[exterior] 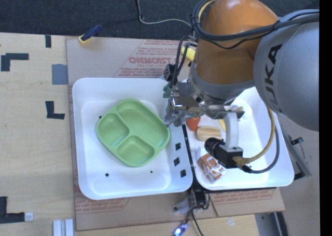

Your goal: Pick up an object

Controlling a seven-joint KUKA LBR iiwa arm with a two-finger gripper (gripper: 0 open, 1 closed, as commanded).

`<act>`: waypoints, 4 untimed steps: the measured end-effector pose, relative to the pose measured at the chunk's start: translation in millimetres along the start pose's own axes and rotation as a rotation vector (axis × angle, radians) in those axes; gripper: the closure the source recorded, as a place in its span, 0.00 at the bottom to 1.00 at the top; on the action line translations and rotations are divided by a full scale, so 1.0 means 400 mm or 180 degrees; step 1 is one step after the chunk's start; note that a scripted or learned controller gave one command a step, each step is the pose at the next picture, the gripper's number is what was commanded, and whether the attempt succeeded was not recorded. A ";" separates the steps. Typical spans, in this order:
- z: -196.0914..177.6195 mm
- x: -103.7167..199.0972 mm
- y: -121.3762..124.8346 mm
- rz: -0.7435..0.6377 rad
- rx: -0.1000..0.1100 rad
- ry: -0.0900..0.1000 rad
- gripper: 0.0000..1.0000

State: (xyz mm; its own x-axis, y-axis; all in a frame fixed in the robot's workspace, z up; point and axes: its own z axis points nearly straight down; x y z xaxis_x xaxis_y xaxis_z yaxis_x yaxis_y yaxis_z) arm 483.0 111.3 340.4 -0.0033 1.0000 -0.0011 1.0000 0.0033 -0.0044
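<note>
Table (31,141), pale wood, with black tape marks on its left part.
- Small blue and yellow item (90,32): at the table's far edge, left of both bins.
- Cardboard sheet (129,64): flat under both bins, red print along its far strip.

Left bin (79,126), white and shallow.
- Green plate (132,132): one, with three compartments, lying flat in the middle of the bin. It is turned on the diagonal, so its long axis seems to run from upper left to lower right. The large compartment is on the upper right side. The two small ones sit side by side on the lower left side. Its right corner is close to the wall shared with the other bin.

Gripper (176,110): hangs over the shared wall between the bins, just beside the plate's right corner. Whether it is parted or clenched cannot be told, and nothing is seen in its grasp.

Arm (298,74), grey, with the orange band (238,27) covering the far part of the right bin.

Right bin (270,178), white and shallow.
- Orange-red item (193,123): small, partly hidden under the wrist.
- Tan oblong item (208,133): just right of the orange-red one, long axis roughly left to right.
- Brown and white packet (211,167): near the front wall, lying at a tilt.
</note>
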 end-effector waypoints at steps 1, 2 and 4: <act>-0.102 -0.045 0.001 0.0007 -0.0020 0.0003 1.00; -0.069 -0.024 0.000 0.0004 -0.0004 0.0000 1.00; -0.327 -0.198 0.002 0.0013 -0.0064 0.0005 1.00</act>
State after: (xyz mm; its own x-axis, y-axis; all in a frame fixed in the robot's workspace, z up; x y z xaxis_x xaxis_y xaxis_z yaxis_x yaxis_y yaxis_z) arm 484.8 32.3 471.2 0.0009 1.0000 0.0006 0.9999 -0.0009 0.0158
